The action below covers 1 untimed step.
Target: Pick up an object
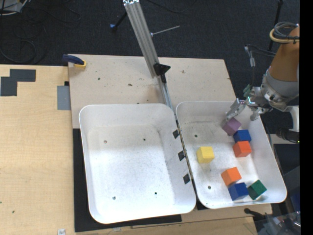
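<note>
My two-finger gripper [244, 108] sits at the upper right of the right shallow white bin [274, 155], fingers spread wide, nothing between them. One finger [234, 110] points down-left toward the purple cube [231, 126], which lies just below it, at about 7 o'clock from the gripper; can't tell if they touch. The other finger [257, 112] is over the bin's right rim.

Blocks in the right bin, all loose:
- purple cube, upper area, tilted.
- blue cube [242, 135], at 4 o'clock from the purple one, just beside it.
- orange-red cube [241, 149], at 6 o'clock from that blue cube, touching or nearly so.
- yellow cube [205, 154], near the bin centre, at 9 o'clock from the orange-red cube, apart from the rest.
- orange cube [231, 176], lower area.
- second blue cube [238, 190], at 5 o'clock from the orange cube, just beside it.
- green cube [257, 189], at 3 o'clock from the second blue cube, touching it, near the bin's lower right rim.

Left shallow white bin [93, 131] lies at 9 o'clock from the right one, rims meeting. My grey arm with orange band [286, 65] comes in from 3 o'clock. A slanted aluminium bar [143, 33] rises at 12 o'clock behind the bins.
</note>
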### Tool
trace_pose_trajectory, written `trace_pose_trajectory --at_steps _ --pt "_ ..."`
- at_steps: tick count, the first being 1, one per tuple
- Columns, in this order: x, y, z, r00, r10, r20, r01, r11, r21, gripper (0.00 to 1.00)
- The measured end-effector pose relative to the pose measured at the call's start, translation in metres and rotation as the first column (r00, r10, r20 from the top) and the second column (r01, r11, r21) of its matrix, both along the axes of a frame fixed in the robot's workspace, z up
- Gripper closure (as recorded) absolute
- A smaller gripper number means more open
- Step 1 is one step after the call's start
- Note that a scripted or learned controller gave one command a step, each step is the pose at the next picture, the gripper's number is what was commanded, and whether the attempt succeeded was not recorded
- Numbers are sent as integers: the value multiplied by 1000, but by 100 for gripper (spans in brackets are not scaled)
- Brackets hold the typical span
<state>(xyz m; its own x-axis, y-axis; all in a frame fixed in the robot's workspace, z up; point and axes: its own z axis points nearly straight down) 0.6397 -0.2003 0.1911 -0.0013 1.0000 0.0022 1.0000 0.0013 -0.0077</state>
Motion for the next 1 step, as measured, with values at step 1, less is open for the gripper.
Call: trace_pose_trajectory --at_steps 1 --pt "1 1 3 1000 4 4 -4 1000 -2 0"
